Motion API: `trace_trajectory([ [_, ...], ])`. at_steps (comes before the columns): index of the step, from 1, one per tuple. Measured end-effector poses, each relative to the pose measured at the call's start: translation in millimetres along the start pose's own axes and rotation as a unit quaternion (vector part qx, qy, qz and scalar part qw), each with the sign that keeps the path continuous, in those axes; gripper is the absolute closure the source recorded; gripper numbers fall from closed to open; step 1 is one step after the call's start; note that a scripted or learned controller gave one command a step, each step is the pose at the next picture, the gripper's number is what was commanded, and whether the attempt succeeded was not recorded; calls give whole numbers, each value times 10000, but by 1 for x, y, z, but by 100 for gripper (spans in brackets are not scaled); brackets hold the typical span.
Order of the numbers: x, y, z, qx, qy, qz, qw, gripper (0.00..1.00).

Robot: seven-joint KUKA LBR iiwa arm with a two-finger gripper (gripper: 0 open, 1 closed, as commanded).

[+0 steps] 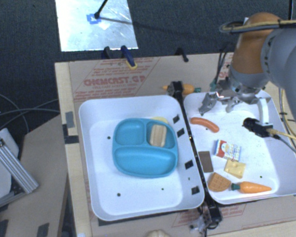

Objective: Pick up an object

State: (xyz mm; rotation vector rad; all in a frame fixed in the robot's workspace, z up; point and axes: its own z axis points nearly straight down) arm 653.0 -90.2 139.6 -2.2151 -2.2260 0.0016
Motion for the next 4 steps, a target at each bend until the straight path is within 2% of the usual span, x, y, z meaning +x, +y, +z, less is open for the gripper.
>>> trace_trajectory([
  [1,1,3,48,-49,3,14,10000,0],
  [2,1,6,32,-104,-4,-2,9999,100],
  [3,3,9,-12,-37,-2,-1,10000,100],
  [4,9,3,-62,-43,-1,-9,10000,100],
])
